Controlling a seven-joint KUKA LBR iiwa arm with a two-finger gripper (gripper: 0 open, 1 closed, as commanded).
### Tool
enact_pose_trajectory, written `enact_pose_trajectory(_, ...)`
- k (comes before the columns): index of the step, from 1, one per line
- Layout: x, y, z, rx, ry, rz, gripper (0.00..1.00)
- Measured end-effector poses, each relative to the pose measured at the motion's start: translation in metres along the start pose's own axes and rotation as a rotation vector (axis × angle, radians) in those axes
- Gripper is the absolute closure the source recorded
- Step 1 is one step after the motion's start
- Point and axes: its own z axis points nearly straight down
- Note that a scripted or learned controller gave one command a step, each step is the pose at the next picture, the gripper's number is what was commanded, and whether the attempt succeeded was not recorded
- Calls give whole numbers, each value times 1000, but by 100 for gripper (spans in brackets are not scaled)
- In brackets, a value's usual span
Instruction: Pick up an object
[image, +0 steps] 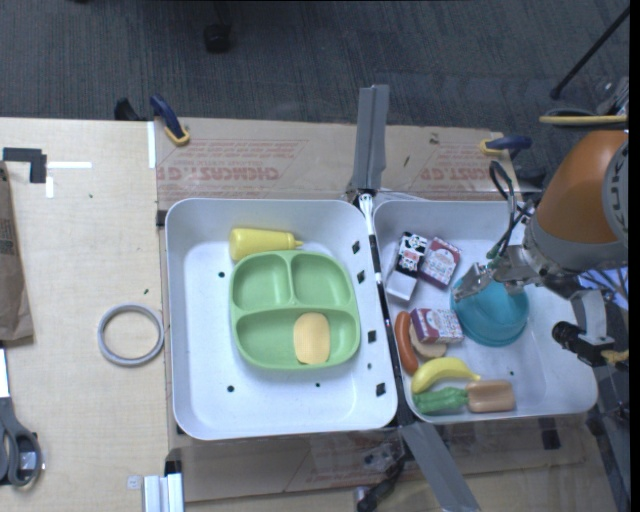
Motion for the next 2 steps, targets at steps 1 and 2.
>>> enact_pose_trajectory(1,-26,46,6,-19,4,-107,0)
enact_pose_trajectory(2,-66,82,26,13,10,-367,0)
